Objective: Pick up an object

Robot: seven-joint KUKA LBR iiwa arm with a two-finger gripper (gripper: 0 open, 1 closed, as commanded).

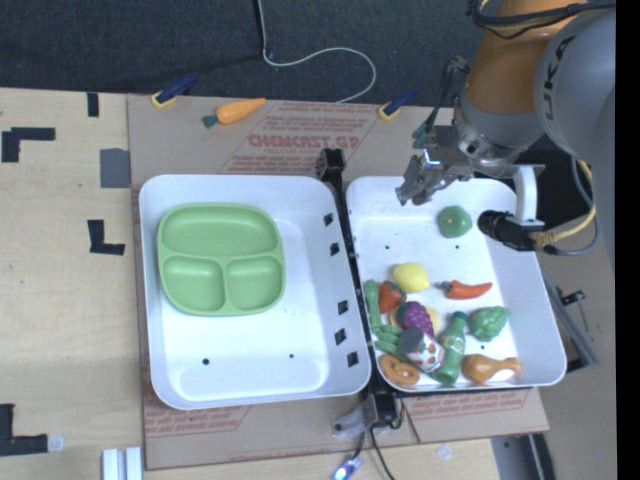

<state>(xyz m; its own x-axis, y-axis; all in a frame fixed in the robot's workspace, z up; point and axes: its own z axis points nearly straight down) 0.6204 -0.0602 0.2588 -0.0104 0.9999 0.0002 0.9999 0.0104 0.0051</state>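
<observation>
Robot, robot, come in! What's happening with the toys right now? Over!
End effector above right bin's far left corner, nothing seen held. Toy food piled at near end; green ball closest. Green tray in left bin. Nothing in the way.

The right bin (520, 268) has open white floor across its upper left part, from the divider (345, 258) to the green ball (454, 221), and the gripper (418, 190) hangs over that bare stretch near the far rim. Toward the near end the way is crowded: a yellow lemon (411, 276), a red chili (467, 289), a green broccoli piece (488, 322) and a tight heap of toy foods (420, 343) lie close or touching. In the left bin (160, 368), the green divided plate (221, 259) takes the upper half; the near half is open floor.
</observation>
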